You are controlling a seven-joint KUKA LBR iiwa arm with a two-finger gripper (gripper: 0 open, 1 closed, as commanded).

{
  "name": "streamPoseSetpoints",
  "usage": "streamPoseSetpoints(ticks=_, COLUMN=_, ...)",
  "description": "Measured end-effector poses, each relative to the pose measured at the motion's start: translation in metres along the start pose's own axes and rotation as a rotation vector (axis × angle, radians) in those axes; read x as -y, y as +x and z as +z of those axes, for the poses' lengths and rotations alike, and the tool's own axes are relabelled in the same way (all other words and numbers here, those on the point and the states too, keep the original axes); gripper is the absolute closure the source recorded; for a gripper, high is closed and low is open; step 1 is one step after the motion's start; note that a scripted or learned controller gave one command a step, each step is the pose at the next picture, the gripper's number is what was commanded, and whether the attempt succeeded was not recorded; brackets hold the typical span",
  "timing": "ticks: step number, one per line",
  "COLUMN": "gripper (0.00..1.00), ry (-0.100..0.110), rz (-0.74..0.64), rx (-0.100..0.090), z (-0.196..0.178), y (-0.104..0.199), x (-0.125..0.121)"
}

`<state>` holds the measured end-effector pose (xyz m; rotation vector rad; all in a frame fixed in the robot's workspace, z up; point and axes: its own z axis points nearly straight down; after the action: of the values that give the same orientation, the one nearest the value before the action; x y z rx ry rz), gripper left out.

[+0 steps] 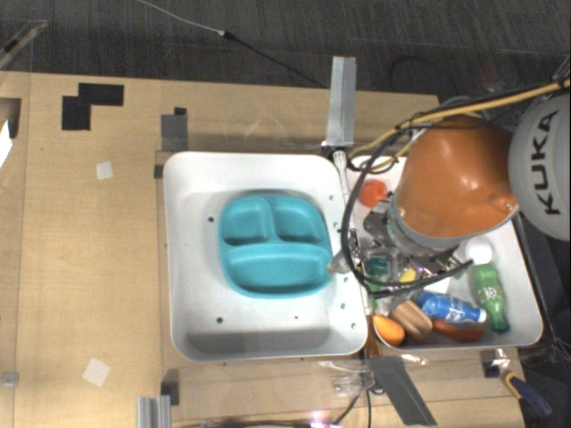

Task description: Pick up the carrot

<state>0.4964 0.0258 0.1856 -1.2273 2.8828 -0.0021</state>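
With the gripper (390, 266) up and to the view's left of the blue bottle (452, 308), its opening impossible to tell under the wrist, shift toward what looks like the carrot (388, 329), left of that bottle past a tan piece (412, 317), and descend squarely before closing.

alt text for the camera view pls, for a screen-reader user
The grey arm with its orange band reaches down into the right white bin, covering most of it; a green bottle, a blue bottle and an orange toy lie along the bin's near side. The left white bin holds a teal divided plate.
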Motion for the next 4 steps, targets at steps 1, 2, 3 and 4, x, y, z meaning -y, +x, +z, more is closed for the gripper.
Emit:
streamPoseSetpoints(ticks=1, gripper=0.00, ry=0.000, rz=0.000, rx=0.000, z=0.000, y=0.000, x=0.000)
streamPoseSetpoints(ticks=2, gripper=0.00, ry=0.009, rz=-0.096, rx=0.009, z=-0.338, y=-0.024, x=0.012)
streamPoseSetpoints(ticks=3, gripper=0.00, ry=-0.004, rz=-0.187, rx=-0.001, z=-0.179, y=-0.044, x=-0.046)
streamPoseSetpoints(ticks=4, gripper=0.00, ry=-0.007, rz=-0.212, rx=-0.004, z=-0.038, y=-0.023, x=-0.034)
